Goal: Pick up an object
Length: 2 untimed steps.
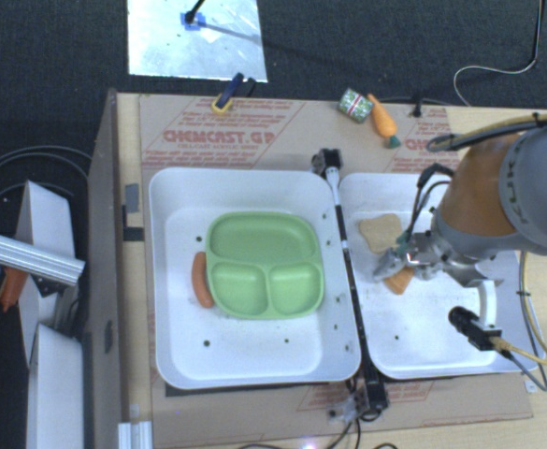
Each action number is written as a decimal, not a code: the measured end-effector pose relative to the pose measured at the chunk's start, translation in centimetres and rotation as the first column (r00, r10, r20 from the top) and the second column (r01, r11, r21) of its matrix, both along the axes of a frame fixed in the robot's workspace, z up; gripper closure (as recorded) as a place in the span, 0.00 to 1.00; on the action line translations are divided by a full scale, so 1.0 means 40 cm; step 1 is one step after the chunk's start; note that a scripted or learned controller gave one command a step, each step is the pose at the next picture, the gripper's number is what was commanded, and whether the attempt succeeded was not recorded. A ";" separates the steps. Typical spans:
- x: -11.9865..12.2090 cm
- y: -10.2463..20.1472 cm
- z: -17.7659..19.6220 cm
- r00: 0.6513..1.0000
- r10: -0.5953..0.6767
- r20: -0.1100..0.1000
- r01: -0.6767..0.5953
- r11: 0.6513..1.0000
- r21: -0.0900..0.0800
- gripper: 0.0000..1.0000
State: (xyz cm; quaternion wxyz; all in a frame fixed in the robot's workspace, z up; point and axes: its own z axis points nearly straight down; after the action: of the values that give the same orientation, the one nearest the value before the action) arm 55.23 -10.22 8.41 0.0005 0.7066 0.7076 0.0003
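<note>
Camera view shows a bench [254, 134] of brown board bearing two white bins side by side. Over the right bin [413, 349] reaches the arm [507, 199], grey with an orange band, coming in from the right. In the left bin [175, 344] lies a green tray [264, 265] with three compartments, and just beside its left edge lies a sausage [199, 280], its long axis running near to far. The gripper [399, 262] is low over the far left part of the right bin; how wide its jaws stand cannot be told. A tan slice of bread [381, 229] lies flat just far of it, near the divider between the bins. An orange piece [400, 282] shows right at the gripper's tip, touching or just below it; its long axis cannot be told. On the board far of the right bin lie a toy carrot [382, 120], pointing far-left with its green end near-right, and a small can [355, 104] just left of it.
</note>
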 end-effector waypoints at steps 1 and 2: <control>0.002 0.000 0.027 1.000 0.001 0.002 -0.001 1.000 0.000 1.00; 0.002 0.000 0.027 1.000 0.001 0.002 -0.001 1.000 0.000 0.00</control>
State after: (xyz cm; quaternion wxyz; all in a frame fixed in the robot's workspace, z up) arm 55.30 -10.21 9.49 0.0011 0.7062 0.7080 0.0012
